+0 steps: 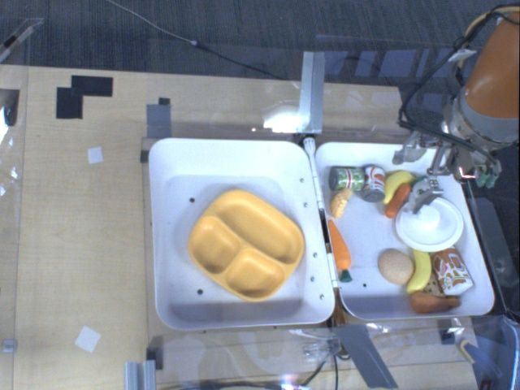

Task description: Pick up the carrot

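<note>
The carrot (339, 248) is orange with a dark green stub at its near end. It lies along the left wall of the right bin (366, 303), pointing toward the bin's front. My gripper (424, 187) hangs over the back right part of that bin, just above the rim of a white plate (429, 224). It is well to the right of the carrot and farther back, and nothing shows in its grasp. The arm's orange band (496, 75) rises at the upper right.
Around the carrot in the right bin lie a tin can (357, 179), a small yellow piece (340, 204), two bananas (420, 270), a tan round thing (396, 266), a snack packet (451, 273) and a red sausage shape (431, 302). A yellow divided plate (246, 242) sits in the left bin (171, 218).
</note>
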Action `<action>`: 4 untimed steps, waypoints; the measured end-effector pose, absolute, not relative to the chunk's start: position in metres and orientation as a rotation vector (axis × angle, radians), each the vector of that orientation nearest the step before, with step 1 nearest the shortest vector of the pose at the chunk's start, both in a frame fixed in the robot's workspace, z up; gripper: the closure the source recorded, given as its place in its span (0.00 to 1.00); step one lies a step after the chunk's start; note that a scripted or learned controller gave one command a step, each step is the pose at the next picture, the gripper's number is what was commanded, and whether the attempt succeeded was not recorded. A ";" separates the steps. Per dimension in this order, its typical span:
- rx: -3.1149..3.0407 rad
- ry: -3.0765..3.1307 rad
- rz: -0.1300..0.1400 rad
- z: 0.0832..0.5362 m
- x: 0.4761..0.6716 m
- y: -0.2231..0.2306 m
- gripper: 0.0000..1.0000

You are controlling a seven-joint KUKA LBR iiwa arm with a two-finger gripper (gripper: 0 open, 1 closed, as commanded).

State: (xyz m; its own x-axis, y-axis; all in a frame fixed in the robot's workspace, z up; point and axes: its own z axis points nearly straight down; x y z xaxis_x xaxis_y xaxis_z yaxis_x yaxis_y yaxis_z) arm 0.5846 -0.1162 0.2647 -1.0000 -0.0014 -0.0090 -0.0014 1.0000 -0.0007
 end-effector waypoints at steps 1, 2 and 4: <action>0.140 3.140 0.004 0.134 0.534 -0.080 0.00; 0.085 3.136 0.000 0.110 0.492 -0.091 0.00; 0.031 3.130 -0.005 0.155 0.490 -0.137 1.00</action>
